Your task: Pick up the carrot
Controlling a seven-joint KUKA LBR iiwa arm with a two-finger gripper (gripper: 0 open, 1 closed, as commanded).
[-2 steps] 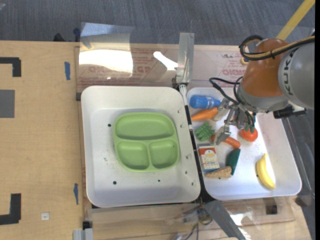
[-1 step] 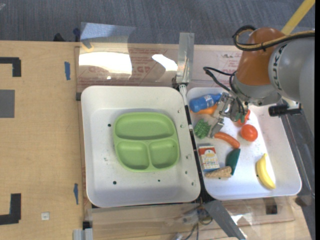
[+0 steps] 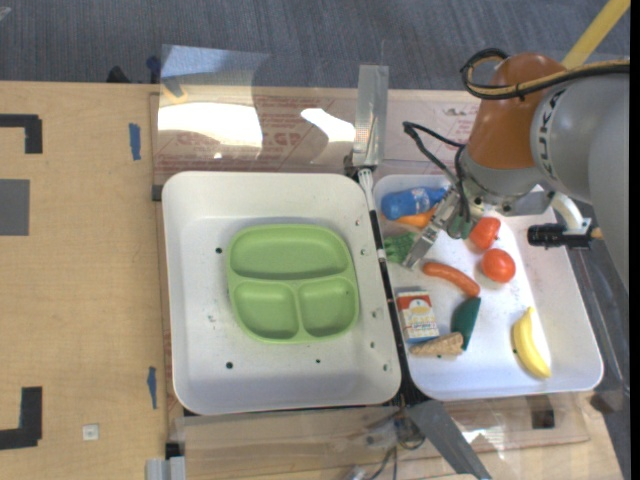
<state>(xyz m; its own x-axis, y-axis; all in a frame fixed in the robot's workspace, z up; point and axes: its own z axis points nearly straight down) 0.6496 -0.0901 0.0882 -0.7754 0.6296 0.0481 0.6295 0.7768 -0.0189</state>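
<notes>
The gripper [image 3: 432,230] hangs low over the right bin [image 3: 560,368], its fingers [image 3: 420,246] too blurred to judge as apart or together. Nothing is visibly held. The carrot [image 3: 452,277] lies just below the fingertips, between a tomato [image 3: 497,264] and a small carton [image 3: 417,315]. The arm partly hides a blue item [image 3: 405,204]. The left bin [image 3: 190,298] holds a green divided plate [image 3: 293,281].

Gripper [image 3: 428,236] sits over the right bin [image 3: 575,368], near its rear-left corner. Just right of and in front of the claw lies the carrot [image 3: 452,277]; a box [image 3: 417,315] and a banana [image 3: 530,345] lie further forward. Far left of the claw, a divided tray [image 3: 293,281] rests in the left bin [image 3: 190,298].
</notes>
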